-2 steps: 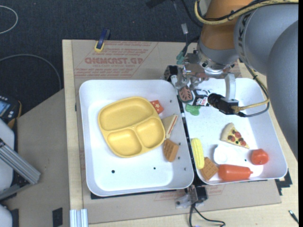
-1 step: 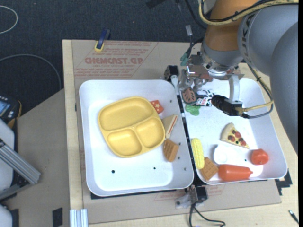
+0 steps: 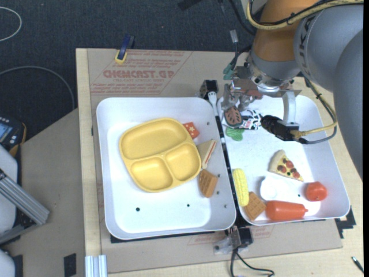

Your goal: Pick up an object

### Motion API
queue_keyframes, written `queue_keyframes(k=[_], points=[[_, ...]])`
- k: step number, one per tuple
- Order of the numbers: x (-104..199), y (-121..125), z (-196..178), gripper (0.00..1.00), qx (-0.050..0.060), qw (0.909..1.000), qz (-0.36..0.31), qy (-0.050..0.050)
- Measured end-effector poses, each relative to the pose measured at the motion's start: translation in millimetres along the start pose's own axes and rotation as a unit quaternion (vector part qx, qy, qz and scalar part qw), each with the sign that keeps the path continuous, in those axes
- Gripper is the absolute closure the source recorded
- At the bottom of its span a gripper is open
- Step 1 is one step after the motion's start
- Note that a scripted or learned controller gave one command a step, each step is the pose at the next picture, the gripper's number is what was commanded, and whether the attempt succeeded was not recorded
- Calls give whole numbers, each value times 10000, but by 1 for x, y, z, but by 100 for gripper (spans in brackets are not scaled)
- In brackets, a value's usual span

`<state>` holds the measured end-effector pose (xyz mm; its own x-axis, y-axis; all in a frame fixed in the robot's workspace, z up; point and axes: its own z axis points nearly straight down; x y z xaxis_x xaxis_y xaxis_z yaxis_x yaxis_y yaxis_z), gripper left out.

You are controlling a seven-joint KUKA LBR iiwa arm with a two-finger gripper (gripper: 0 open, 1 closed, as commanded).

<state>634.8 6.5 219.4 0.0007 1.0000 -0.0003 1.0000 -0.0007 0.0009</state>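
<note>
Camera view: gripper [image 3: 235, 109] at upper centre of frame, over the right bin's [image 3: 323, 154] top-left corner. Brown toy [image 3: 233, 116] sits between its fingers, so closed on it. Step, by my reading: lift. Next: raise straight, clear of green piece [image 3: 234, 134] below.

The grey arm [image 3: 331, 33] comes in from the right and bends down over the far end of the bench, its bulk filling the upper right corner. The orange band [image 3: 285, 19] sits just above the wrist, with yellow and black cables looped around it. Below the band the wrist [image 3: 268, 77] points nearly straight down, and the gripper [image 3: 235, 105] hangs beneath it, low over the bench, tilted slightly to the left.
</note>
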Motion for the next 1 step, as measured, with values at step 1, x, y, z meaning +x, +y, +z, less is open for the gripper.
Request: queue_keyframes(k=[1], points=[[9,9,-16,100,-20,10000,-13,4]])
